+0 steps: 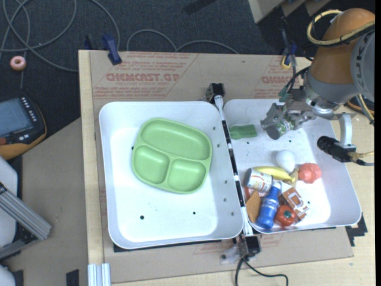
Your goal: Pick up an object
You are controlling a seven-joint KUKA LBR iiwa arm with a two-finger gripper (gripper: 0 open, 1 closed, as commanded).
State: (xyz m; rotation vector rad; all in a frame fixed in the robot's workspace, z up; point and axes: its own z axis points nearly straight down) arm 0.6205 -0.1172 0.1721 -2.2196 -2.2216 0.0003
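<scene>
**Clerk:** Item one, the claw. Where did you have it?

**Operator:** I had the claw (278,126) over the far end of the right bin (339,216), near the bin's top left corner. I could not tell how it stood, open or closed; it read as a grey tangle from above. I saw nothing between its tips, so I logged it as carrying nothing.

**Clerk:** Item two, nearest thing.

**Operator:** A flat green block (242,131), lying just left of the claw by the divider. I judged it the likeliest target, since the claw sat beside it and well apart from the rest.

**Clerk:** Item three onward, the rest of that bin.

**Operator:** A white egg (285,158) stood alone mid-bin. Toward the near end lay a heap: a banana (275,172), a white can (259,181), a blue bottle (268,207), a pink fruit (309,173), a small red-and-white box (294,198) and a tomato (285,217), all touching or overlapping. I took the heap as harder picking, because crowded pieces leave little room for a grip.

**Clerk:** Left bin?

**Operator:** The left bin (119,219) held a green divided plate (171,155), lying flat near its middle. I reckoned it too broad and flat for an easy grasp.

**Clerk:** Task status?

**Operator:** Not yet done, by my reading. Every object rested on a bin floor.
</scene>
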